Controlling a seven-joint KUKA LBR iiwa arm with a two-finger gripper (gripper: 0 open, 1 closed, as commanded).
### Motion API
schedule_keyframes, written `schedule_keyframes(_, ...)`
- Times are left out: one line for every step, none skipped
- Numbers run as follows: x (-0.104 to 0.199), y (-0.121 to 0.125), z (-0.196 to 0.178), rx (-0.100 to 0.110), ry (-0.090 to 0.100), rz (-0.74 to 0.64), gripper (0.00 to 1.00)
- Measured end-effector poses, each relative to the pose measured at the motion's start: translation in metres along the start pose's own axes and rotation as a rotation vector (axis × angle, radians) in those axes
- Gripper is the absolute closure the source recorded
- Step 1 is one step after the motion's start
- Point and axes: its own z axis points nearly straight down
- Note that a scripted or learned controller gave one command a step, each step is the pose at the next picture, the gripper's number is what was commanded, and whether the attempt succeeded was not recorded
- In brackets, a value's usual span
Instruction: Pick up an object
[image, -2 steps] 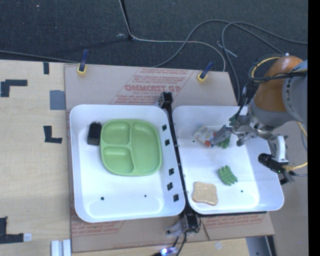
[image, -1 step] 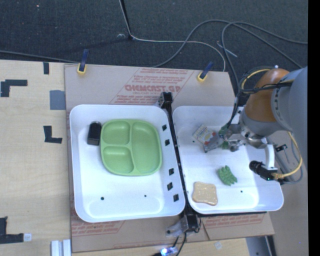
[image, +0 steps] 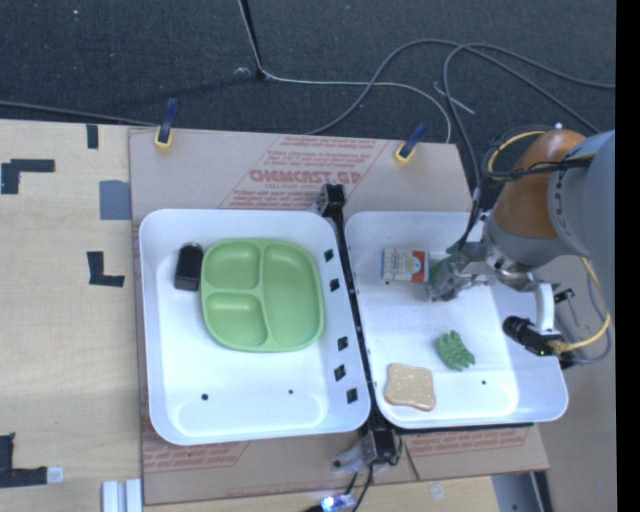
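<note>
In the right bin (image: 500, 400) lie a small red, white and green carton (image: 404, 266) near the back, a green leafy toy (image: 455, 351) in the middle, and a slice of toast (image: 410, 386) at the front. My gripper (image: 447, 281) hangs low over the right bin, just right of the carton and close to it. Nothing is visibly held in it. The grey arm with its orange band (image: 530, 190) comes in from the right.
The left bin (image: 165, 400) holds a green divided plate (image: 262, 294) and a small black block (image: 188, 267) beside its left edge. A black divider (image: 345, 300) with clips runs between the bins. Cables lie on the dark floor behind the bench.
</note>
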Motion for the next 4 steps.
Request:
schedule_keyframes(0.005, 0.000, -0.057, 0.005, 0.004, 0.002, 1.00)
schedule_keyframes(0.000, 0.002, -0.115, 0.004, 0.003, 0.002, 1.00)
schedule_keyframes(0.000, 0.003, -0.166, 0.001, 0.002, 0.001, 1.00)
schedule_keyframes(0.053, 0.009, -0.171, 0.003, 0.003, -0.001, 1.00)
